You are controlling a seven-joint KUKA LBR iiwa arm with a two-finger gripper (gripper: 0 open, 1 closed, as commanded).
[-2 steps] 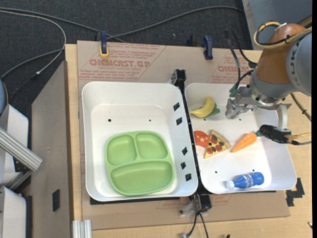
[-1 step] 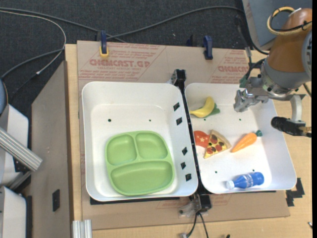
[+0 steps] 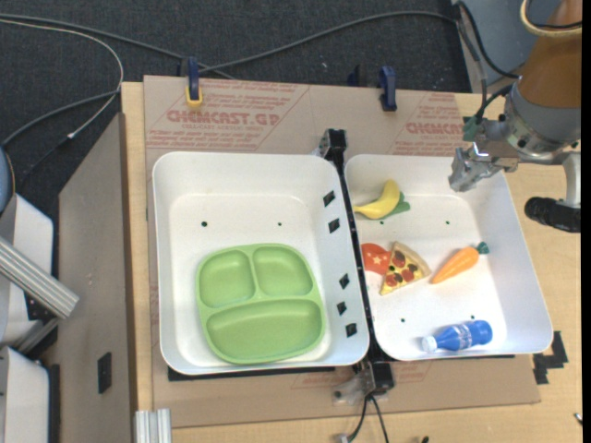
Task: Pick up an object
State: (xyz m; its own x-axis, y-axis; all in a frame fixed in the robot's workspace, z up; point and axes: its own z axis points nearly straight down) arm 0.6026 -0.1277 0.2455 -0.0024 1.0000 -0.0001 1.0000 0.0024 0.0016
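The right bin holds a yellow banana near its far left, a pizza slice with a red piece beside it in the middle, an orange carrot to their right, and a blue bottle at the front. My gripper hovers over the bin's far right corner, above and well right of the banana. Nothing shows between its fingers.
The left bin holds a green divided plate. A black divider with clips runs between the bins. Cardboard lies under both bins, held by blue clamps at the back edge.
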